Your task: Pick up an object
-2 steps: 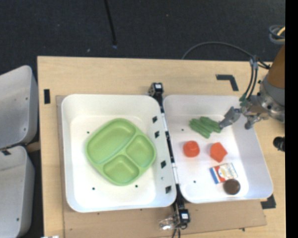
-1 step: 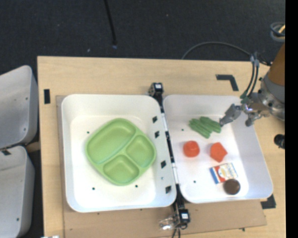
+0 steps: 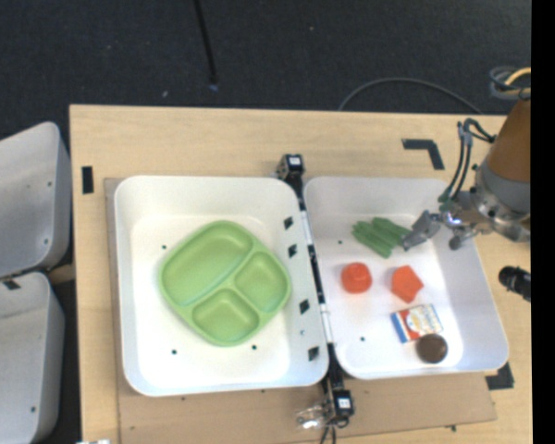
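Arm (image 3: 511, 155) cut off at right edge.

Two bins sit side by side on the bench (image 3: 213, 137), their inner edges touching along a middle seam. The left bin (image 3: 129, 248) holds a divided plate (image 3: 225, 282), lying near its centre, a little toward the front. In the right bin (image 3: 351, 359) a bundle of pods (image 3: 379, 237) lies toward the back edge, near the middle. In front of it a round cup (image 3: 356, 278) sits left of a block (image 3: 406, 283), the two apart. Nearer the front right corner a small packet (image 3: 416, 322) lies just behind a round disc (image 3: 432, 349), touching it. The gripper (image 3: 435, 228) hangs over the back right part of this bin, just right of the pods
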Tool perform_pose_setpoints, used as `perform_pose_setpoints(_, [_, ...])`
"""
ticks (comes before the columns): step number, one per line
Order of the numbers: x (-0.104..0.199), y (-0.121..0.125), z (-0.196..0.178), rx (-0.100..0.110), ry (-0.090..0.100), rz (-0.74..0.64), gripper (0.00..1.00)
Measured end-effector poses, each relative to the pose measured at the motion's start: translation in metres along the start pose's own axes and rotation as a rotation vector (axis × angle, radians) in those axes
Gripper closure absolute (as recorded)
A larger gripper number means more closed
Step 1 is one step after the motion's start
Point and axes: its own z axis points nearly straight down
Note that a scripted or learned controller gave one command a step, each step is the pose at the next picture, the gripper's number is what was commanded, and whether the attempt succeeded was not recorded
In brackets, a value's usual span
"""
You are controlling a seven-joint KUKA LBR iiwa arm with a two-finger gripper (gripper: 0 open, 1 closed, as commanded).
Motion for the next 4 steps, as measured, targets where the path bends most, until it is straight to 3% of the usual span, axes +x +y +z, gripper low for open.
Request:
perform_pose_setpoints(2, [0.005, -0.003, 0.085, -0.001, 0.000, 0.005, 0.00])
perform_pose_setpoints(3, [0.004, -0.002, 0.071, -0.007, -0.002, 0.008, 1.00])
perform_pose_setpoints(4, [0.001, 0.009, 0.019, -0.008, -0.001, -0.004, 1.00])
